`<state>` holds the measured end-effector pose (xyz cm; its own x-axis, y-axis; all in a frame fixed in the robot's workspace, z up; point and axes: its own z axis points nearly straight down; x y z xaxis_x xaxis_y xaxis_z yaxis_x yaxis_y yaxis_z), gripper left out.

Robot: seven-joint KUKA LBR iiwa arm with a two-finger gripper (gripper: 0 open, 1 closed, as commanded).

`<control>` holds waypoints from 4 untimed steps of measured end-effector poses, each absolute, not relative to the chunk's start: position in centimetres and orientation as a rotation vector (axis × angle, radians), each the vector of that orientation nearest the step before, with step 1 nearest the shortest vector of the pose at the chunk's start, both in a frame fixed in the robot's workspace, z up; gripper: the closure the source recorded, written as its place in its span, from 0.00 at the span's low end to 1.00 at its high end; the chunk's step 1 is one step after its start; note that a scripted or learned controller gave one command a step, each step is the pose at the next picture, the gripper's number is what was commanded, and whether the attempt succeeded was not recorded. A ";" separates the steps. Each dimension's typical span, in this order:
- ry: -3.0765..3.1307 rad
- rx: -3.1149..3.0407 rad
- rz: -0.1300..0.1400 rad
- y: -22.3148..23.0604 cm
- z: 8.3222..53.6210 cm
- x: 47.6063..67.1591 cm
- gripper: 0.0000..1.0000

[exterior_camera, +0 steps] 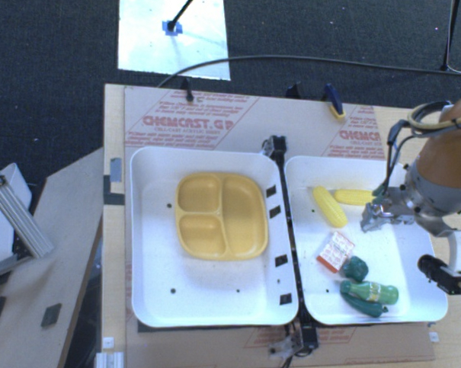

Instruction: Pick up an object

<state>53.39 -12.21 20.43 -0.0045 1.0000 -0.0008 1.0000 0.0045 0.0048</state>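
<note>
The metal claw (372,218) hangs over the right white bin (415,317); whether it is apart or together cannot be told. Just left of it lies a yellow plastic corn cob (329,206), probably light, stiff and slightly slick, so a hold across its middle would suit it best.

"CHEMCAST GP" in red print on the protective sheet (218,118), repeated, partly cut off at right
</note>
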 end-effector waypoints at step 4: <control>2.236 2.209 0.005 5.5 23.2 53.8 1.00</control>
